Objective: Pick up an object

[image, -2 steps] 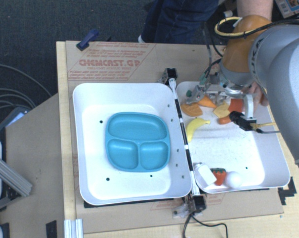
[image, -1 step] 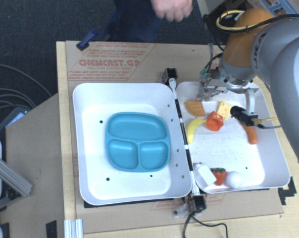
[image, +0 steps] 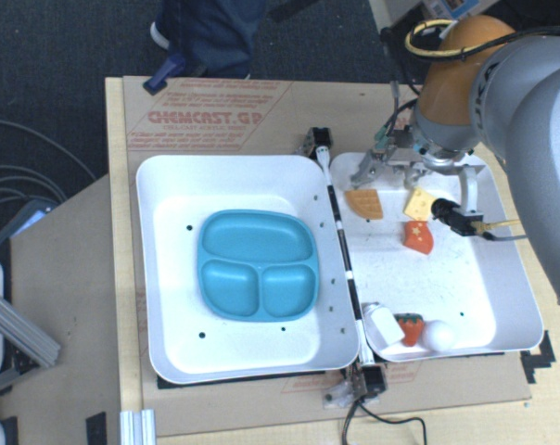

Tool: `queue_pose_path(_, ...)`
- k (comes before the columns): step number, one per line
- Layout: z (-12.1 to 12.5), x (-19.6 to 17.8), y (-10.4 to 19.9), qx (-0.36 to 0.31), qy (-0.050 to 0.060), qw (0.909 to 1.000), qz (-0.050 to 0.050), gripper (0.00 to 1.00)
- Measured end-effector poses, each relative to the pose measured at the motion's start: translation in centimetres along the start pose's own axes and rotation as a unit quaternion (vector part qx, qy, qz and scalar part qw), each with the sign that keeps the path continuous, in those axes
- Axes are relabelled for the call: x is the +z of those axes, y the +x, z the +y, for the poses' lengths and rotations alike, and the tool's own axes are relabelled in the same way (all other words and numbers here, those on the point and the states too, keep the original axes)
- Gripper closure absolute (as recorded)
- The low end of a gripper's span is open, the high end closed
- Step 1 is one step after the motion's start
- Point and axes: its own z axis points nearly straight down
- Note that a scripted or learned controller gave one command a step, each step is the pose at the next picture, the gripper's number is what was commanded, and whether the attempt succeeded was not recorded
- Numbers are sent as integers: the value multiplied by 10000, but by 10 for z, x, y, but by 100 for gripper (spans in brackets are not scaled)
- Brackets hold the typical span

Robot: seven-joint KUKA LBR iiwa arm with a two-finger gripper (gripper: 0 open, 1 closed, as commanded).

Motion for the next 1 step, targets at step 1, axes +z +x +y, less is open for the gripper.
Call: queue_pose_path(1,-4,17,-9,31,44,10000,-3,0)
